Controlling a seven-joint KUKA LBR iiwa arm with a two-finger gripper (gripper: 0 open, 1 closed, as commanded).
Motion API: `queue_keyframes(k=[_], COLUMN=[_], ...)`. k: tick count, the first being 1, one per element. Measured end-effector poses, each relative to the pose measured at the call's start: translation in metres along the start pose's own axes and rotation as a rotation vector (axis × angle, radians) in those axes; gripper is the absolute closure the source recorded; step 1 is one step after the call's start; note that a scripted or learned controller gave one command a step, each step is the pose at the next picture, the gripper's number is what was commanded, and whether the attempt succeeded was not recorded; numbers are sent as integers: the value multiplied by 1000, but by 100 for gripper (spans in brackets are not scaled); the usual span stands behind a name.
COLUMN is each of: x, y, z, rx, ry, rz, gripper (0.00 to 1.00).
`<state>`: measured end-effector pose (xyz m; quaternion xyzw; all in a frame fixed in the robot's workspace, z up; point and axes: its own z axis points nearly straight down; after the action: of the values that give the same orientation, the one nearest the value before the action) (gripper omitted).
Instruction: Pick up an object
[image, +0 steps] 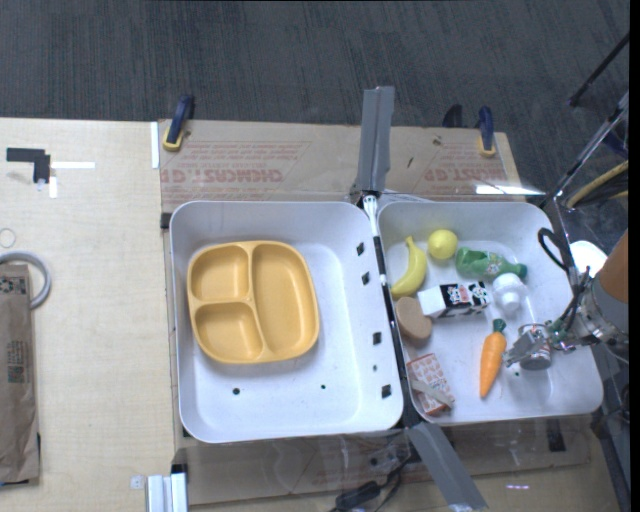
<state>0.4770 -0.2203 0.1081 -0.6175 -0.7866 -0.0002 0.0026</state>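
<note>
The right bin (560, 395) holds several toy foods. An orange carrot (490, 362) lies upright in its lower middle. My gripper (528, 350) hangs low over the bin floor just right of the carrot, close to its leafy top, with nothing visibly in it. A banana (410, 266), a yellow lemon (442, 243), a green item (480, 263), a small black-and-white carton (455, 299), a white piece (509, 292), a brown round piece (412, 319) and a red-and-white box (431, 384) lie around them.
The left bin (200, 400) holds a yellow divided plate (255, 300). A ridge (382, 300) separates the two bins. The arm enters over the right bin's right rim (590, 330). Brown cardboard (260, 160) lies behind the bins.
</note>
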Motion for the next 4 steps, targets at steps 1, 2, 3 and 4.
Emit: queue_keyframes(k=[1,2,3,4], x=[47,54,77,76], y=[12,18,26,26], z=[-50,-29,-20,-28], rx=[-3,-1,-1,0], ry=[-6,-4,-4,-5], rz=[-217,-516,72,76], gripper=[0,0,0,100])
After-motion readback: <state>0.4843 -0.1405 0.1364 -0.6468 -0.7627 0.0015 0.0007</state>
